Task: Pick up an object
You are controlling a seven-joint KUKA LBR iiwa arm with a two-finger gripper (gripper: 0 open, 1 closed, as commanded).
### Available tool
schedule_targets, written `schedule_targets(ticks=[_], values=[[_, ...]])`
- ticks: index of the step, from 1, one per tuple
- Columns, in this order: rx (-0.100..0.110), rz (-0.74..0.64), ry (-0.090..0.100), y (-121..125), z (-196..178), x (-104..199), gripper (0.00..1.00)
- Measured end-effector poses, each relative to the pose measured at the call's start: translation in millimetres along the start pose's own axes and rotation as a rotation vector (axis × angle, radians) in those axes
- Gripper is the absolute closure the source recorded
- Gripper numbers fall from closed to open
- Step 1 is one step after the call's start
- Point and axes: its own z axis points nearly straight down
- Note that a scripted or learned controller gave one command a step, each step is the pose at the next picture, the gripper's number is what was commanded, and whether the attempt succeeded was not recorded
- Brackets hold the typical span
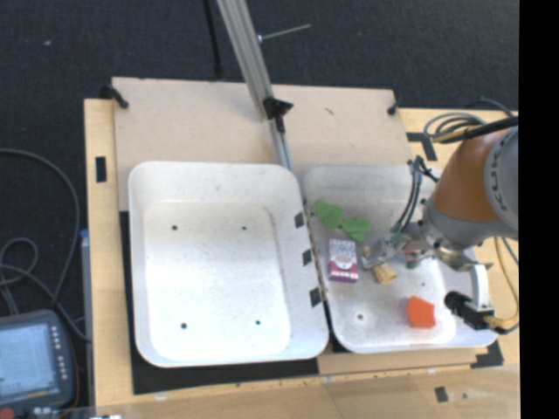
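The right bin (367,182) holds two green pieces (342,220), a white and purple box (342,260), a small tan block (383,274) and an orange block (421,312). My gripper (381,256) hangs low in this bin, just right of the box and directly above the tan block. Its metal fingers are small and blurred against the bin floor. Nothing is visibly held between them.
The left bin (218,260) lies beside the right one. A metal pole (249,51) slants up from the bench behind the bins. Cables (454,127) loop behind the arm at the right. A black connector (467,308) sticks out near the right bin's front corner.
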Motion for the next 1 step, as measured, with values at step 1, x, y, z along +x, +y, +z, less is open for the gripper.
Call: schedule_targets(ticks=[1], values=[[-0.007,0.008,0.000,1.6,-13.3,-1.3,1.00]])
